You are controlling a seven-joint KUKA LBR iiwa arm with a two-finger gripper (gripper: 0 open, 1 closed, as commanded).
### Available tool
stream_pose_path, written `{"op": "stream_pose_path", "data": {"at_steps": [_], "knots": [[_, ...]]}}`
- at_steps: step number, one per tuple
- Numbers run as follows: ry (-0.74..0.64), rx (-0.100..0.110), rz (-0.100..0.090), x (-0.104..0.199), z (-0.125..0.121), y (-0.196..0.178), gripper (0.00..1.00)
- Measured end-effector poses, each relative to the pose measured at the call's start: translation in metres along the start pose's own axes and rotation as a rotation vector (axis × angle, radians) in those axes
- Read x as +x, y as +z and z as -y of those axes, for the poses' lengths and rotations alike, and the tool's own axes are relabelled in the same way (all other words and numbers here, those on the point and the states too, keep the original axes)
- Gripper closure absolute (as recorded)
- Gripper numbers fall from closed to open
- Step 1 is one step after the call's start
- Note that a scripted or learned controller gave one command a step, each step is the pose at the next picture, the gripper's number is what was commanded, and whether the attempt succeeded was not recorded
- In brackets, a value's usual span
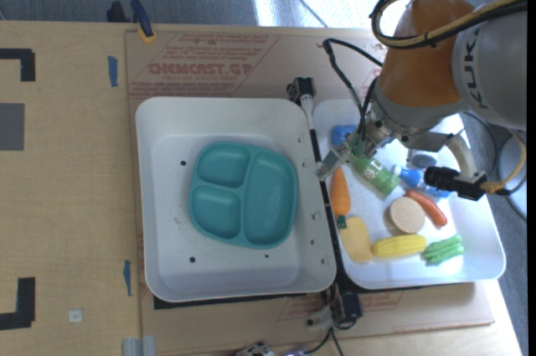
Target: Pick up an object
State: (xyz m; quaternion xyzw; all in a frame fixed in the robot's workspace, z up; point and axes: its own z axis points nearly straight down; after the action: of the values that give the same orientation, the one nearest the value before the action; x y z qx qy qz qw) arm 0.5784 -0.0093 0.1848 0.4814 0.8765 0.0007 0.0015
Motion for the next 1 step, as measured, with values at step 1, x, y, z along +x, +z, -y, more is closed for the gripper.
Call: {"op": "stream_pose_path", "data": {"at_steps": [1], "knots": [[0.0, 0.0, 0.0, 0.0, 0.0, 0.0, 0.0]]}}
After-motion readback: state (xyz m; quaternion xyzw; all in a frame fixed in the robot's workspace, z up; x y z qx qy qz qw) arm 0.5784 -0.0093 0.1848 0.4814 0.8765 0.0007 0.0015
